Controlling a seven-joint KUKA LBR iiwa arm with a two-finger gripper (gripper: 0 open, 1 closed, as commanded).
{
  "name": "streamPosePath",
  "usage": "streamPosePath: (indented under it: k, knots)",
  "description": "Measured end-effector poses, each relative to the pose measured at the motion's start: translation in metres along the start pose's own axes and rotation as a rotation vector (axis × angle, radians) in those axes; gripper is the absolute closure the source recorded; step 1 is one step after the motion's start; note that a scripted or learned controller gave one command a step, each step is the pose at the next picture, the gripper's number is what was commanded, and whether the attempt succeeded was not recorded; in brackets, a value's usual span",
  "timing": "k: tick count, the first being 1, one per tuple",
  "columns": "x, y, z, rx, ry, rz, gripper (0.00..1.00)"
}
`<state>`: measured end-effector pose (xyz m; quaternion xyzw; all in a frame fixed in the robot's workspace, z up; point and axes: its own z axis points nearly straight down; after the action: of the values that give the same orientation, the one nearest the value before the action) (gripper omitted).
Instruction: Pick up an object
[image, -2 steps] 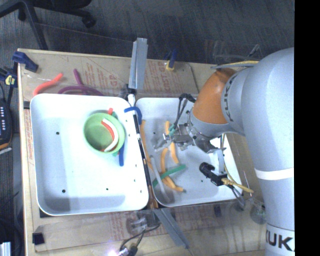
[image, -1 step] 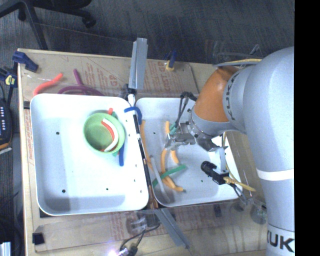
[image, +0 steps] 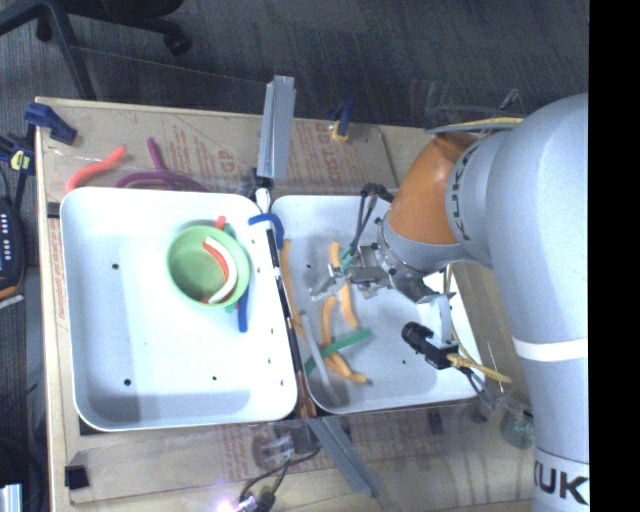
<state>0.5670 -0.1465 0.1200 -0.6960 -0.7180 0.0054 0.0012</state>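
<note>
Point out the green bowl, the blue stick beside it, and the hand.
green bowl (image: 192, 266): camera view, inner floor.
blue stick (image: 243, 318): camera view, lower end.
hand (image: 343, 282): camera view, over the right bin's clutter, between fingertips.

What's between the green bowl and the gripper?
Camera view: the bins' adjoining walls and a blue stick lie between the green bowl and the gripper.

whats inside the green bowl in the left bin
A red and white curved piece lies inside the green bowl. Anything beneath that piece is covered and cannot be seen.
</note>
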Motion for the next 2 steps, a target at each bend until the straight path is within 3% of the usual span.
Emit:
streamPosePath:
  k: [1, 2]
  knots:
    - [-0.003, 0.013, 0.029, -0.006, 0.006, 0.043, 0.0]
    - [-0.005, 0.015, 0.017, -0.01, 0.002, 0.04, 1.0]
